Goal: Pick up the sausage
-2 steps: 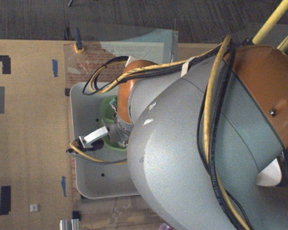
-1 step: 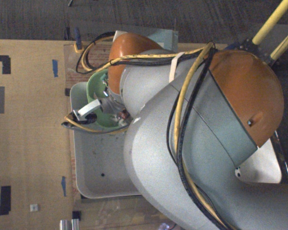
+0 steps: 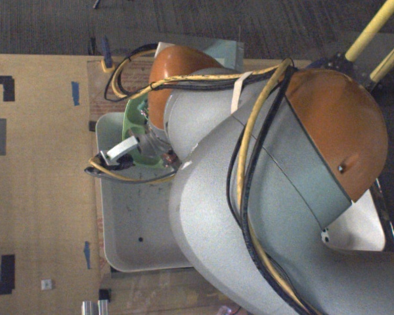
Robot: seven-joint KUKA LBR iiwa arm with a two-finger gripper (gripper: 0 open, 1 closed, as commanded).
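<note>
My grey arm with its orange bands reaches in from the right and covers most of the view. Its wrist hangs low over the far end of a white bin (image 3: 128, 235), and the gripper (image 3: 143, 153) sits under the wrist, close to the bin's floor. A pale green thing (image 3: 131, 119) lies in the bin directly beside the wrist, partly hidden by it. The arm hides whatever is under the wrist and to the right of it.
The bin's near half shows a bare white floor with a small dark speck (image 3: 140, 239). Left of the bin lies the flat brown bench top (image 3: 39, 176) with blue tape marks and black corner marks. Cables loop above the bin's far rim.
</note>
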